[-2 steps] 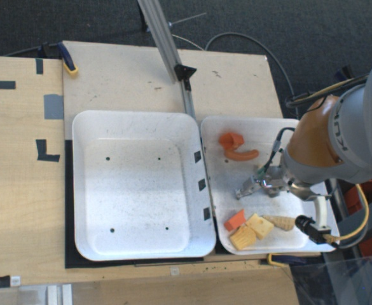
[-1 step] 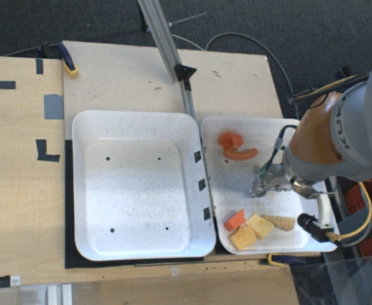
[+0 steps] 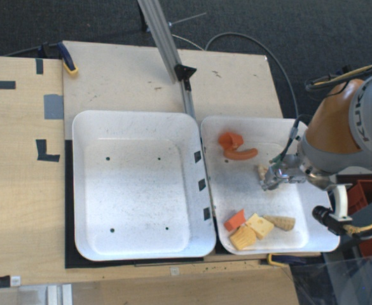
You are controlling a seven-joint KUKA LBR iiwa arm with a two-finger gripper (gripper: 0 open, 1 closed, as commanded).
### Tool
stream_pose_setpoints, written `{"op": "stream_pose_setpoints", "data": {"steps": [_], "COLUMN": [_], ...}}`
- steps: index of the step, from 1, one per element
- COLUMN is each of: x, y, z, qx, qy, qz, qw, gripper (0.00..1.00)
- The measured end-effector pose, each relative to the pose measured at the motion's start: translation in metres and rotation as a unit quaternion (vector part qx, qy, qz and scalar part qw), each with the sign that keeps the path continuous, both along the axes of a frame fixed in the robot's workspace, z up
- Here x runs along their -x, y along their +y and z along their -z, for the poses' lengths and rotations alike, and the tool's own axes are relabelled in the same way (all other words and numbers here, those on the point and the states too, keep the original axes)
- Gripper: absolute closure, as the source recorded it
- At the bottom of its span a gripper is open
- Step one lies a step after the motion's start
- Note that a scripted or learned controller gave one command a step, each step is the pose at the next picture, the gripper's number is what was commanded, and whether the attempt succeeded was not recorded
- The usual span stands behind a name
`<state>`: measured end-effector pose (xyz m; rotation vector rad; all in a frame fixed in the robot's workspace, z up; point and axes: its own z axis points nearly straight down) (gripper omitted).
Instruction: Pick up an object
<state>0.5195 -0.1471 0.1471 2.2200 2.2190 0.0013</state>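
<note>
My gripper point(image 3: 269, 178) is low in the right bin point(image 3: 236, 189), near its middle, reaching in from the right. It sits on or right beside a small tan piece point(image 3: 262, 169); whether anything is between its fingers is hidden. An orange curved piece point(image 3: 231, 141) and an orange-red sausage shape point(image 3: 241, 153) lie at the bin's back left. Near the front lie a red-orange block point(image 3: 234, 220), a yellow wedge point(image 3: 259, 225), an orange-yellow cracker-like square point(image 3: 243, 237) and a tan cone point(image 3: 281, 222).
The left bin point(image 3: 135, 183) stands beside the right one, split from it by a ridge with black clips point(image 3: 201, 184). A grey metal pole point(image 3: 166, 37) slants in from the top. A yellow-blue clamp point(image 3: 67, 59) sits at the bench's back left.
</note>
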Motion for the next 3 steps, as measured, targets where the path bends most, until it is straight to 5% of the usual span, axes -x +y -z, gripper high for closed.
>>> {"op": "stream_pose_setpoints", "data": {"steps": [2,3], "x": [0.004,-0.018], "y": [0.004,0.056], "z": [-0.113,-0.118], "qx": [0.0002,-0.0015], "qy": [-0.001,0.001], "qz": [-0.001,-0.004], "qw": [1.0,1.0], "gripper": [1.0,1.0]}}
